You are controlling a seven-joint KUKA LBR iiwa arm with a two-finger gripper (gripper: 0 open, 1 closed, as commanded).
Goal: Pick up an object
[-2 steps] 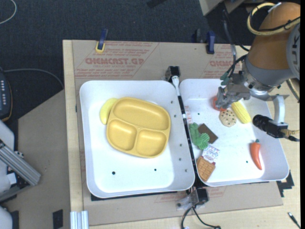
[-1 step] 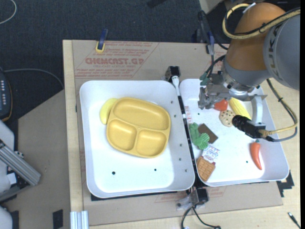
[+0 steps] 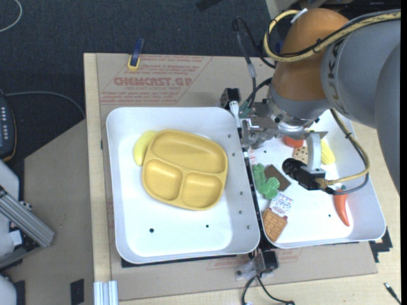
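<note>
Carrot lies in right bin, tip toward near rim.

The yellow divided plate looks like smooth, faintly glossy plastic. The white bin holding it is smooth plastic with a soft sheen. The sheet beneath is matt brown cardboard. The arm's orange band shines.

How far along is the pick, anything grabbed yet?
Done: the arm is over the far end of the right bin. In hand: nothing visibly held; the green cactus toy, orange carrot and waffle piece all lie on the bin floor. Left: the grasp and the lift, as far as this view tells.
</note>
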